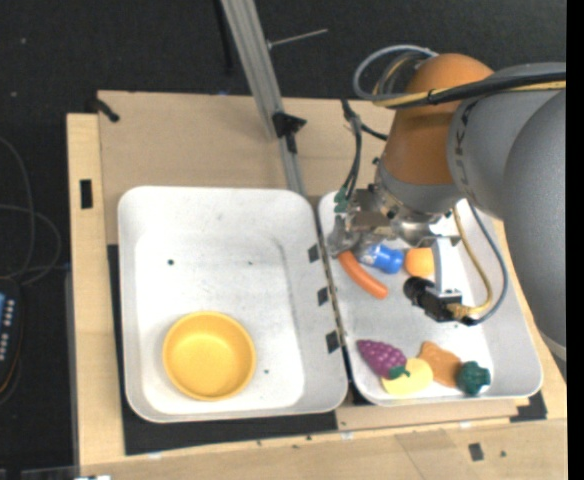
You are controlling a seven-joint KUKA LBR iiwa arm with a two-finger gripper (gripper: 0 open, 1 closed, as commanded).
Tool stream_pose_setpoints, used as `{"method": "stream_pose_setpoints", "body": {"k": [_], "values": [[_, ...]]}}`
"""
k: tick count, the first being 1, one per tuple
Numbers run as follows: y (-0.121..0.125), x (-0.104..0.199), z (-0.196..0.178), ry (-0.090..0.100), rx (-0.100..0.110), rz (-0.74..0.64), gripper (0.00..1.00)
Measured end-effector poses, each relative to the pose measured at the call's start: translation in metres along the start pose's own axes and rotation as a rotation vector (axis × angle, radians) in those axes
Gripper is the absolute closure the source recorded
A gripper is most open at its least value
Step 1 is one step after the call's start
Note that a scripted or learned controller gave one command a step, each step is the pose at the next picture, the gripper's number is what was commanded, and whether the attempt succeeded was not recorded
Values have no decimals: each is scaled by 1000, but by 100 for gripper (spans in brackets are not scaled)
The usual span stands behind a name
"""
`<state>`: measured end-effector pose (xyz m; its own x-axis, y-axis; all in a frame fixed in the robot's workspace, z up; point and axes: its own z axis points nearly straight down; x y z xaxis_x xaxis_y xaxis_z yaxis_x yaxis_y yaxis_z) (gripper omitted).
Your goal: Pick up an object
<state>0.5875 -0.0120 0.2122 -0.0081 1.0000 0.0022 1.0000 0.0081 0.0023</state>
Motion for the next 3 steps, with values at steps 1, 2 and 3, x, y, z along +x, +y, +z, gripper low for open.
{"method": "stream_pose_setpoints", "body": {"k": [1,2,3], "values": [[28,48,-5,0,1,2,100],[47,96,-21,-1,1,3,100],[46,94,-21,-4,3,3,0]]}}
